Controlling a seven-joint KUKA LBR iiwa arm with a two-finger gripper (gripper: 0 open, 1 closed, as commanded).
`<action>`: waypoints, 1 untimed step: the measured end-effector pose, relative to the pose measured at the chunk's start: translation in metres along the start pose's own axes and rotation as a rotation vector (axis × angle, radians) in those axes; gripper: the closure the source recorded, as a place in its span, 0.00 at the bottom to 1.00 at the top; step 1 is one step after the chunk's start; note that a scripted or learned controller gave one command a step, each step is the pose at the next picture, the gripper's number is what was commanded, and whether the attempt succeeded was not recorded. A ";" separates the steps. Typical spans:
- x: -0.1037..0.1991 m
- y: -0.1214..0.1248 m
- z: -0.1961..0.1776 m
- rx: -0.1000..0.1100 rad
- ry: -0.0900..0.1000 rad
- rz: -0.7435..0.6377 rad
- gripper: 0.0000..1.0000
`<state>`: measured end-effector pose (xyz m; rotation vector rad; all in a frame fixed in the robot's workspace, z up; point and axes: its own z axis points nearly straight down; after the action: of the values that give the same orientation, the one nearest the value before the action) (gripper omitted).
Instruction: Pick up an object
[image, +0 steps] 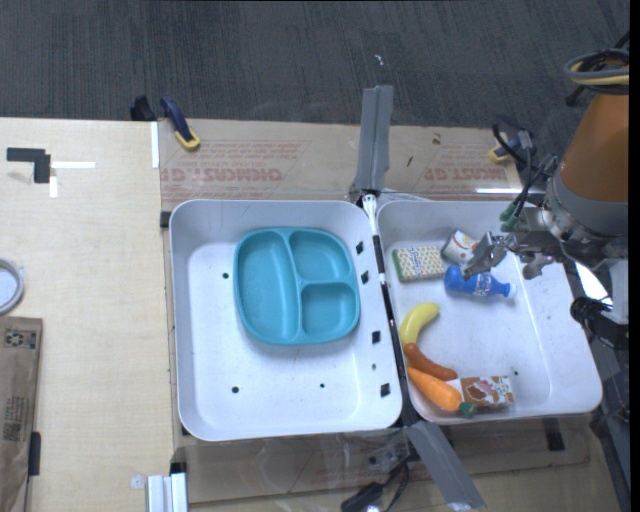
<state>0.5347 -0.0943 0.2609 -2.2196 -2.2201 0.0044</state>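
Fingers are low in the right bin, tips just above the blue bottle lying on its side; can't tell how far open or whether they grip it. Just left of them: small cup, cracker packet. Below: banana, carrot. Far left: teal tray.

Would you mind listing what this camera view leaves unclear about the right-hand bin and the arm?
- claw: small and blurred over the blue bottle; contact or grip unreadable.
- Small white item: partly behind the claw, too small to identify.
- Green packet and snack packet: print too small to read.
- Arm: cut off by the right edge.
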 end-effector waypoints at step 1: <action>-0.060 0.037 0.136 0.002 0.001 0.463 0.00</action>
<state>0.5712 -0.1543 0.1252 -2.6687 -1.6515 0.0059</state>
